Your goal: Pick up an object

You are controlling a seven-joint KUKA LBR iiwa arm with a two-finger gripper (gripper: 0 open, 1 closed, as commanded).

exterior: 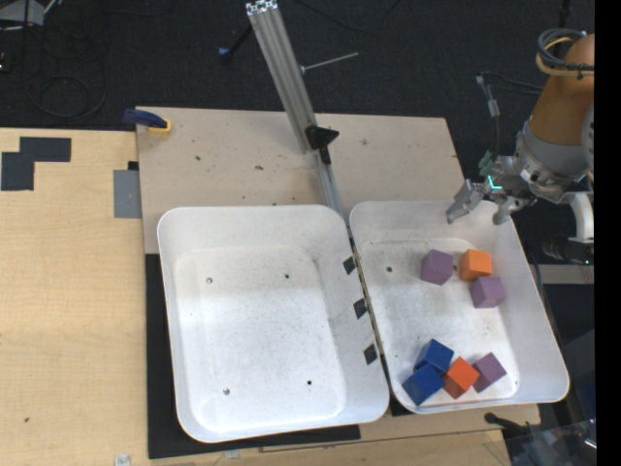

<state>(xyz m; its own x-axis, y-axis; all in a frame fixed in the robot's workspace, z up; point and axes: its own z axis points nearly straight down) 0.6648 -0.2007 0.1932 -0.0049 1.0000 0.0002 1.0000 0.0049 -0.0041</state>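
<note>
My gripper [482, 205] hangs open above the far right rim of the right bin [543, 309], with nothing between its fingers. Below it in that bin lie a purple block [437, 266], an orange block [475, 264] and another purple block [486, 291], close together. Near the bin's front edge sit two blue blocks [429, 369], an orange block [460, 378] and a purple block [489, 370], bunched in a cluster.
The left bin [179, 260] lies beside the right one, with small black clips [359, 307] along the shared rim. A slanted aluminium bar [286, 71] rises behind the bins. The arm's orange band [563, 105] stands at the right edge.
</note>
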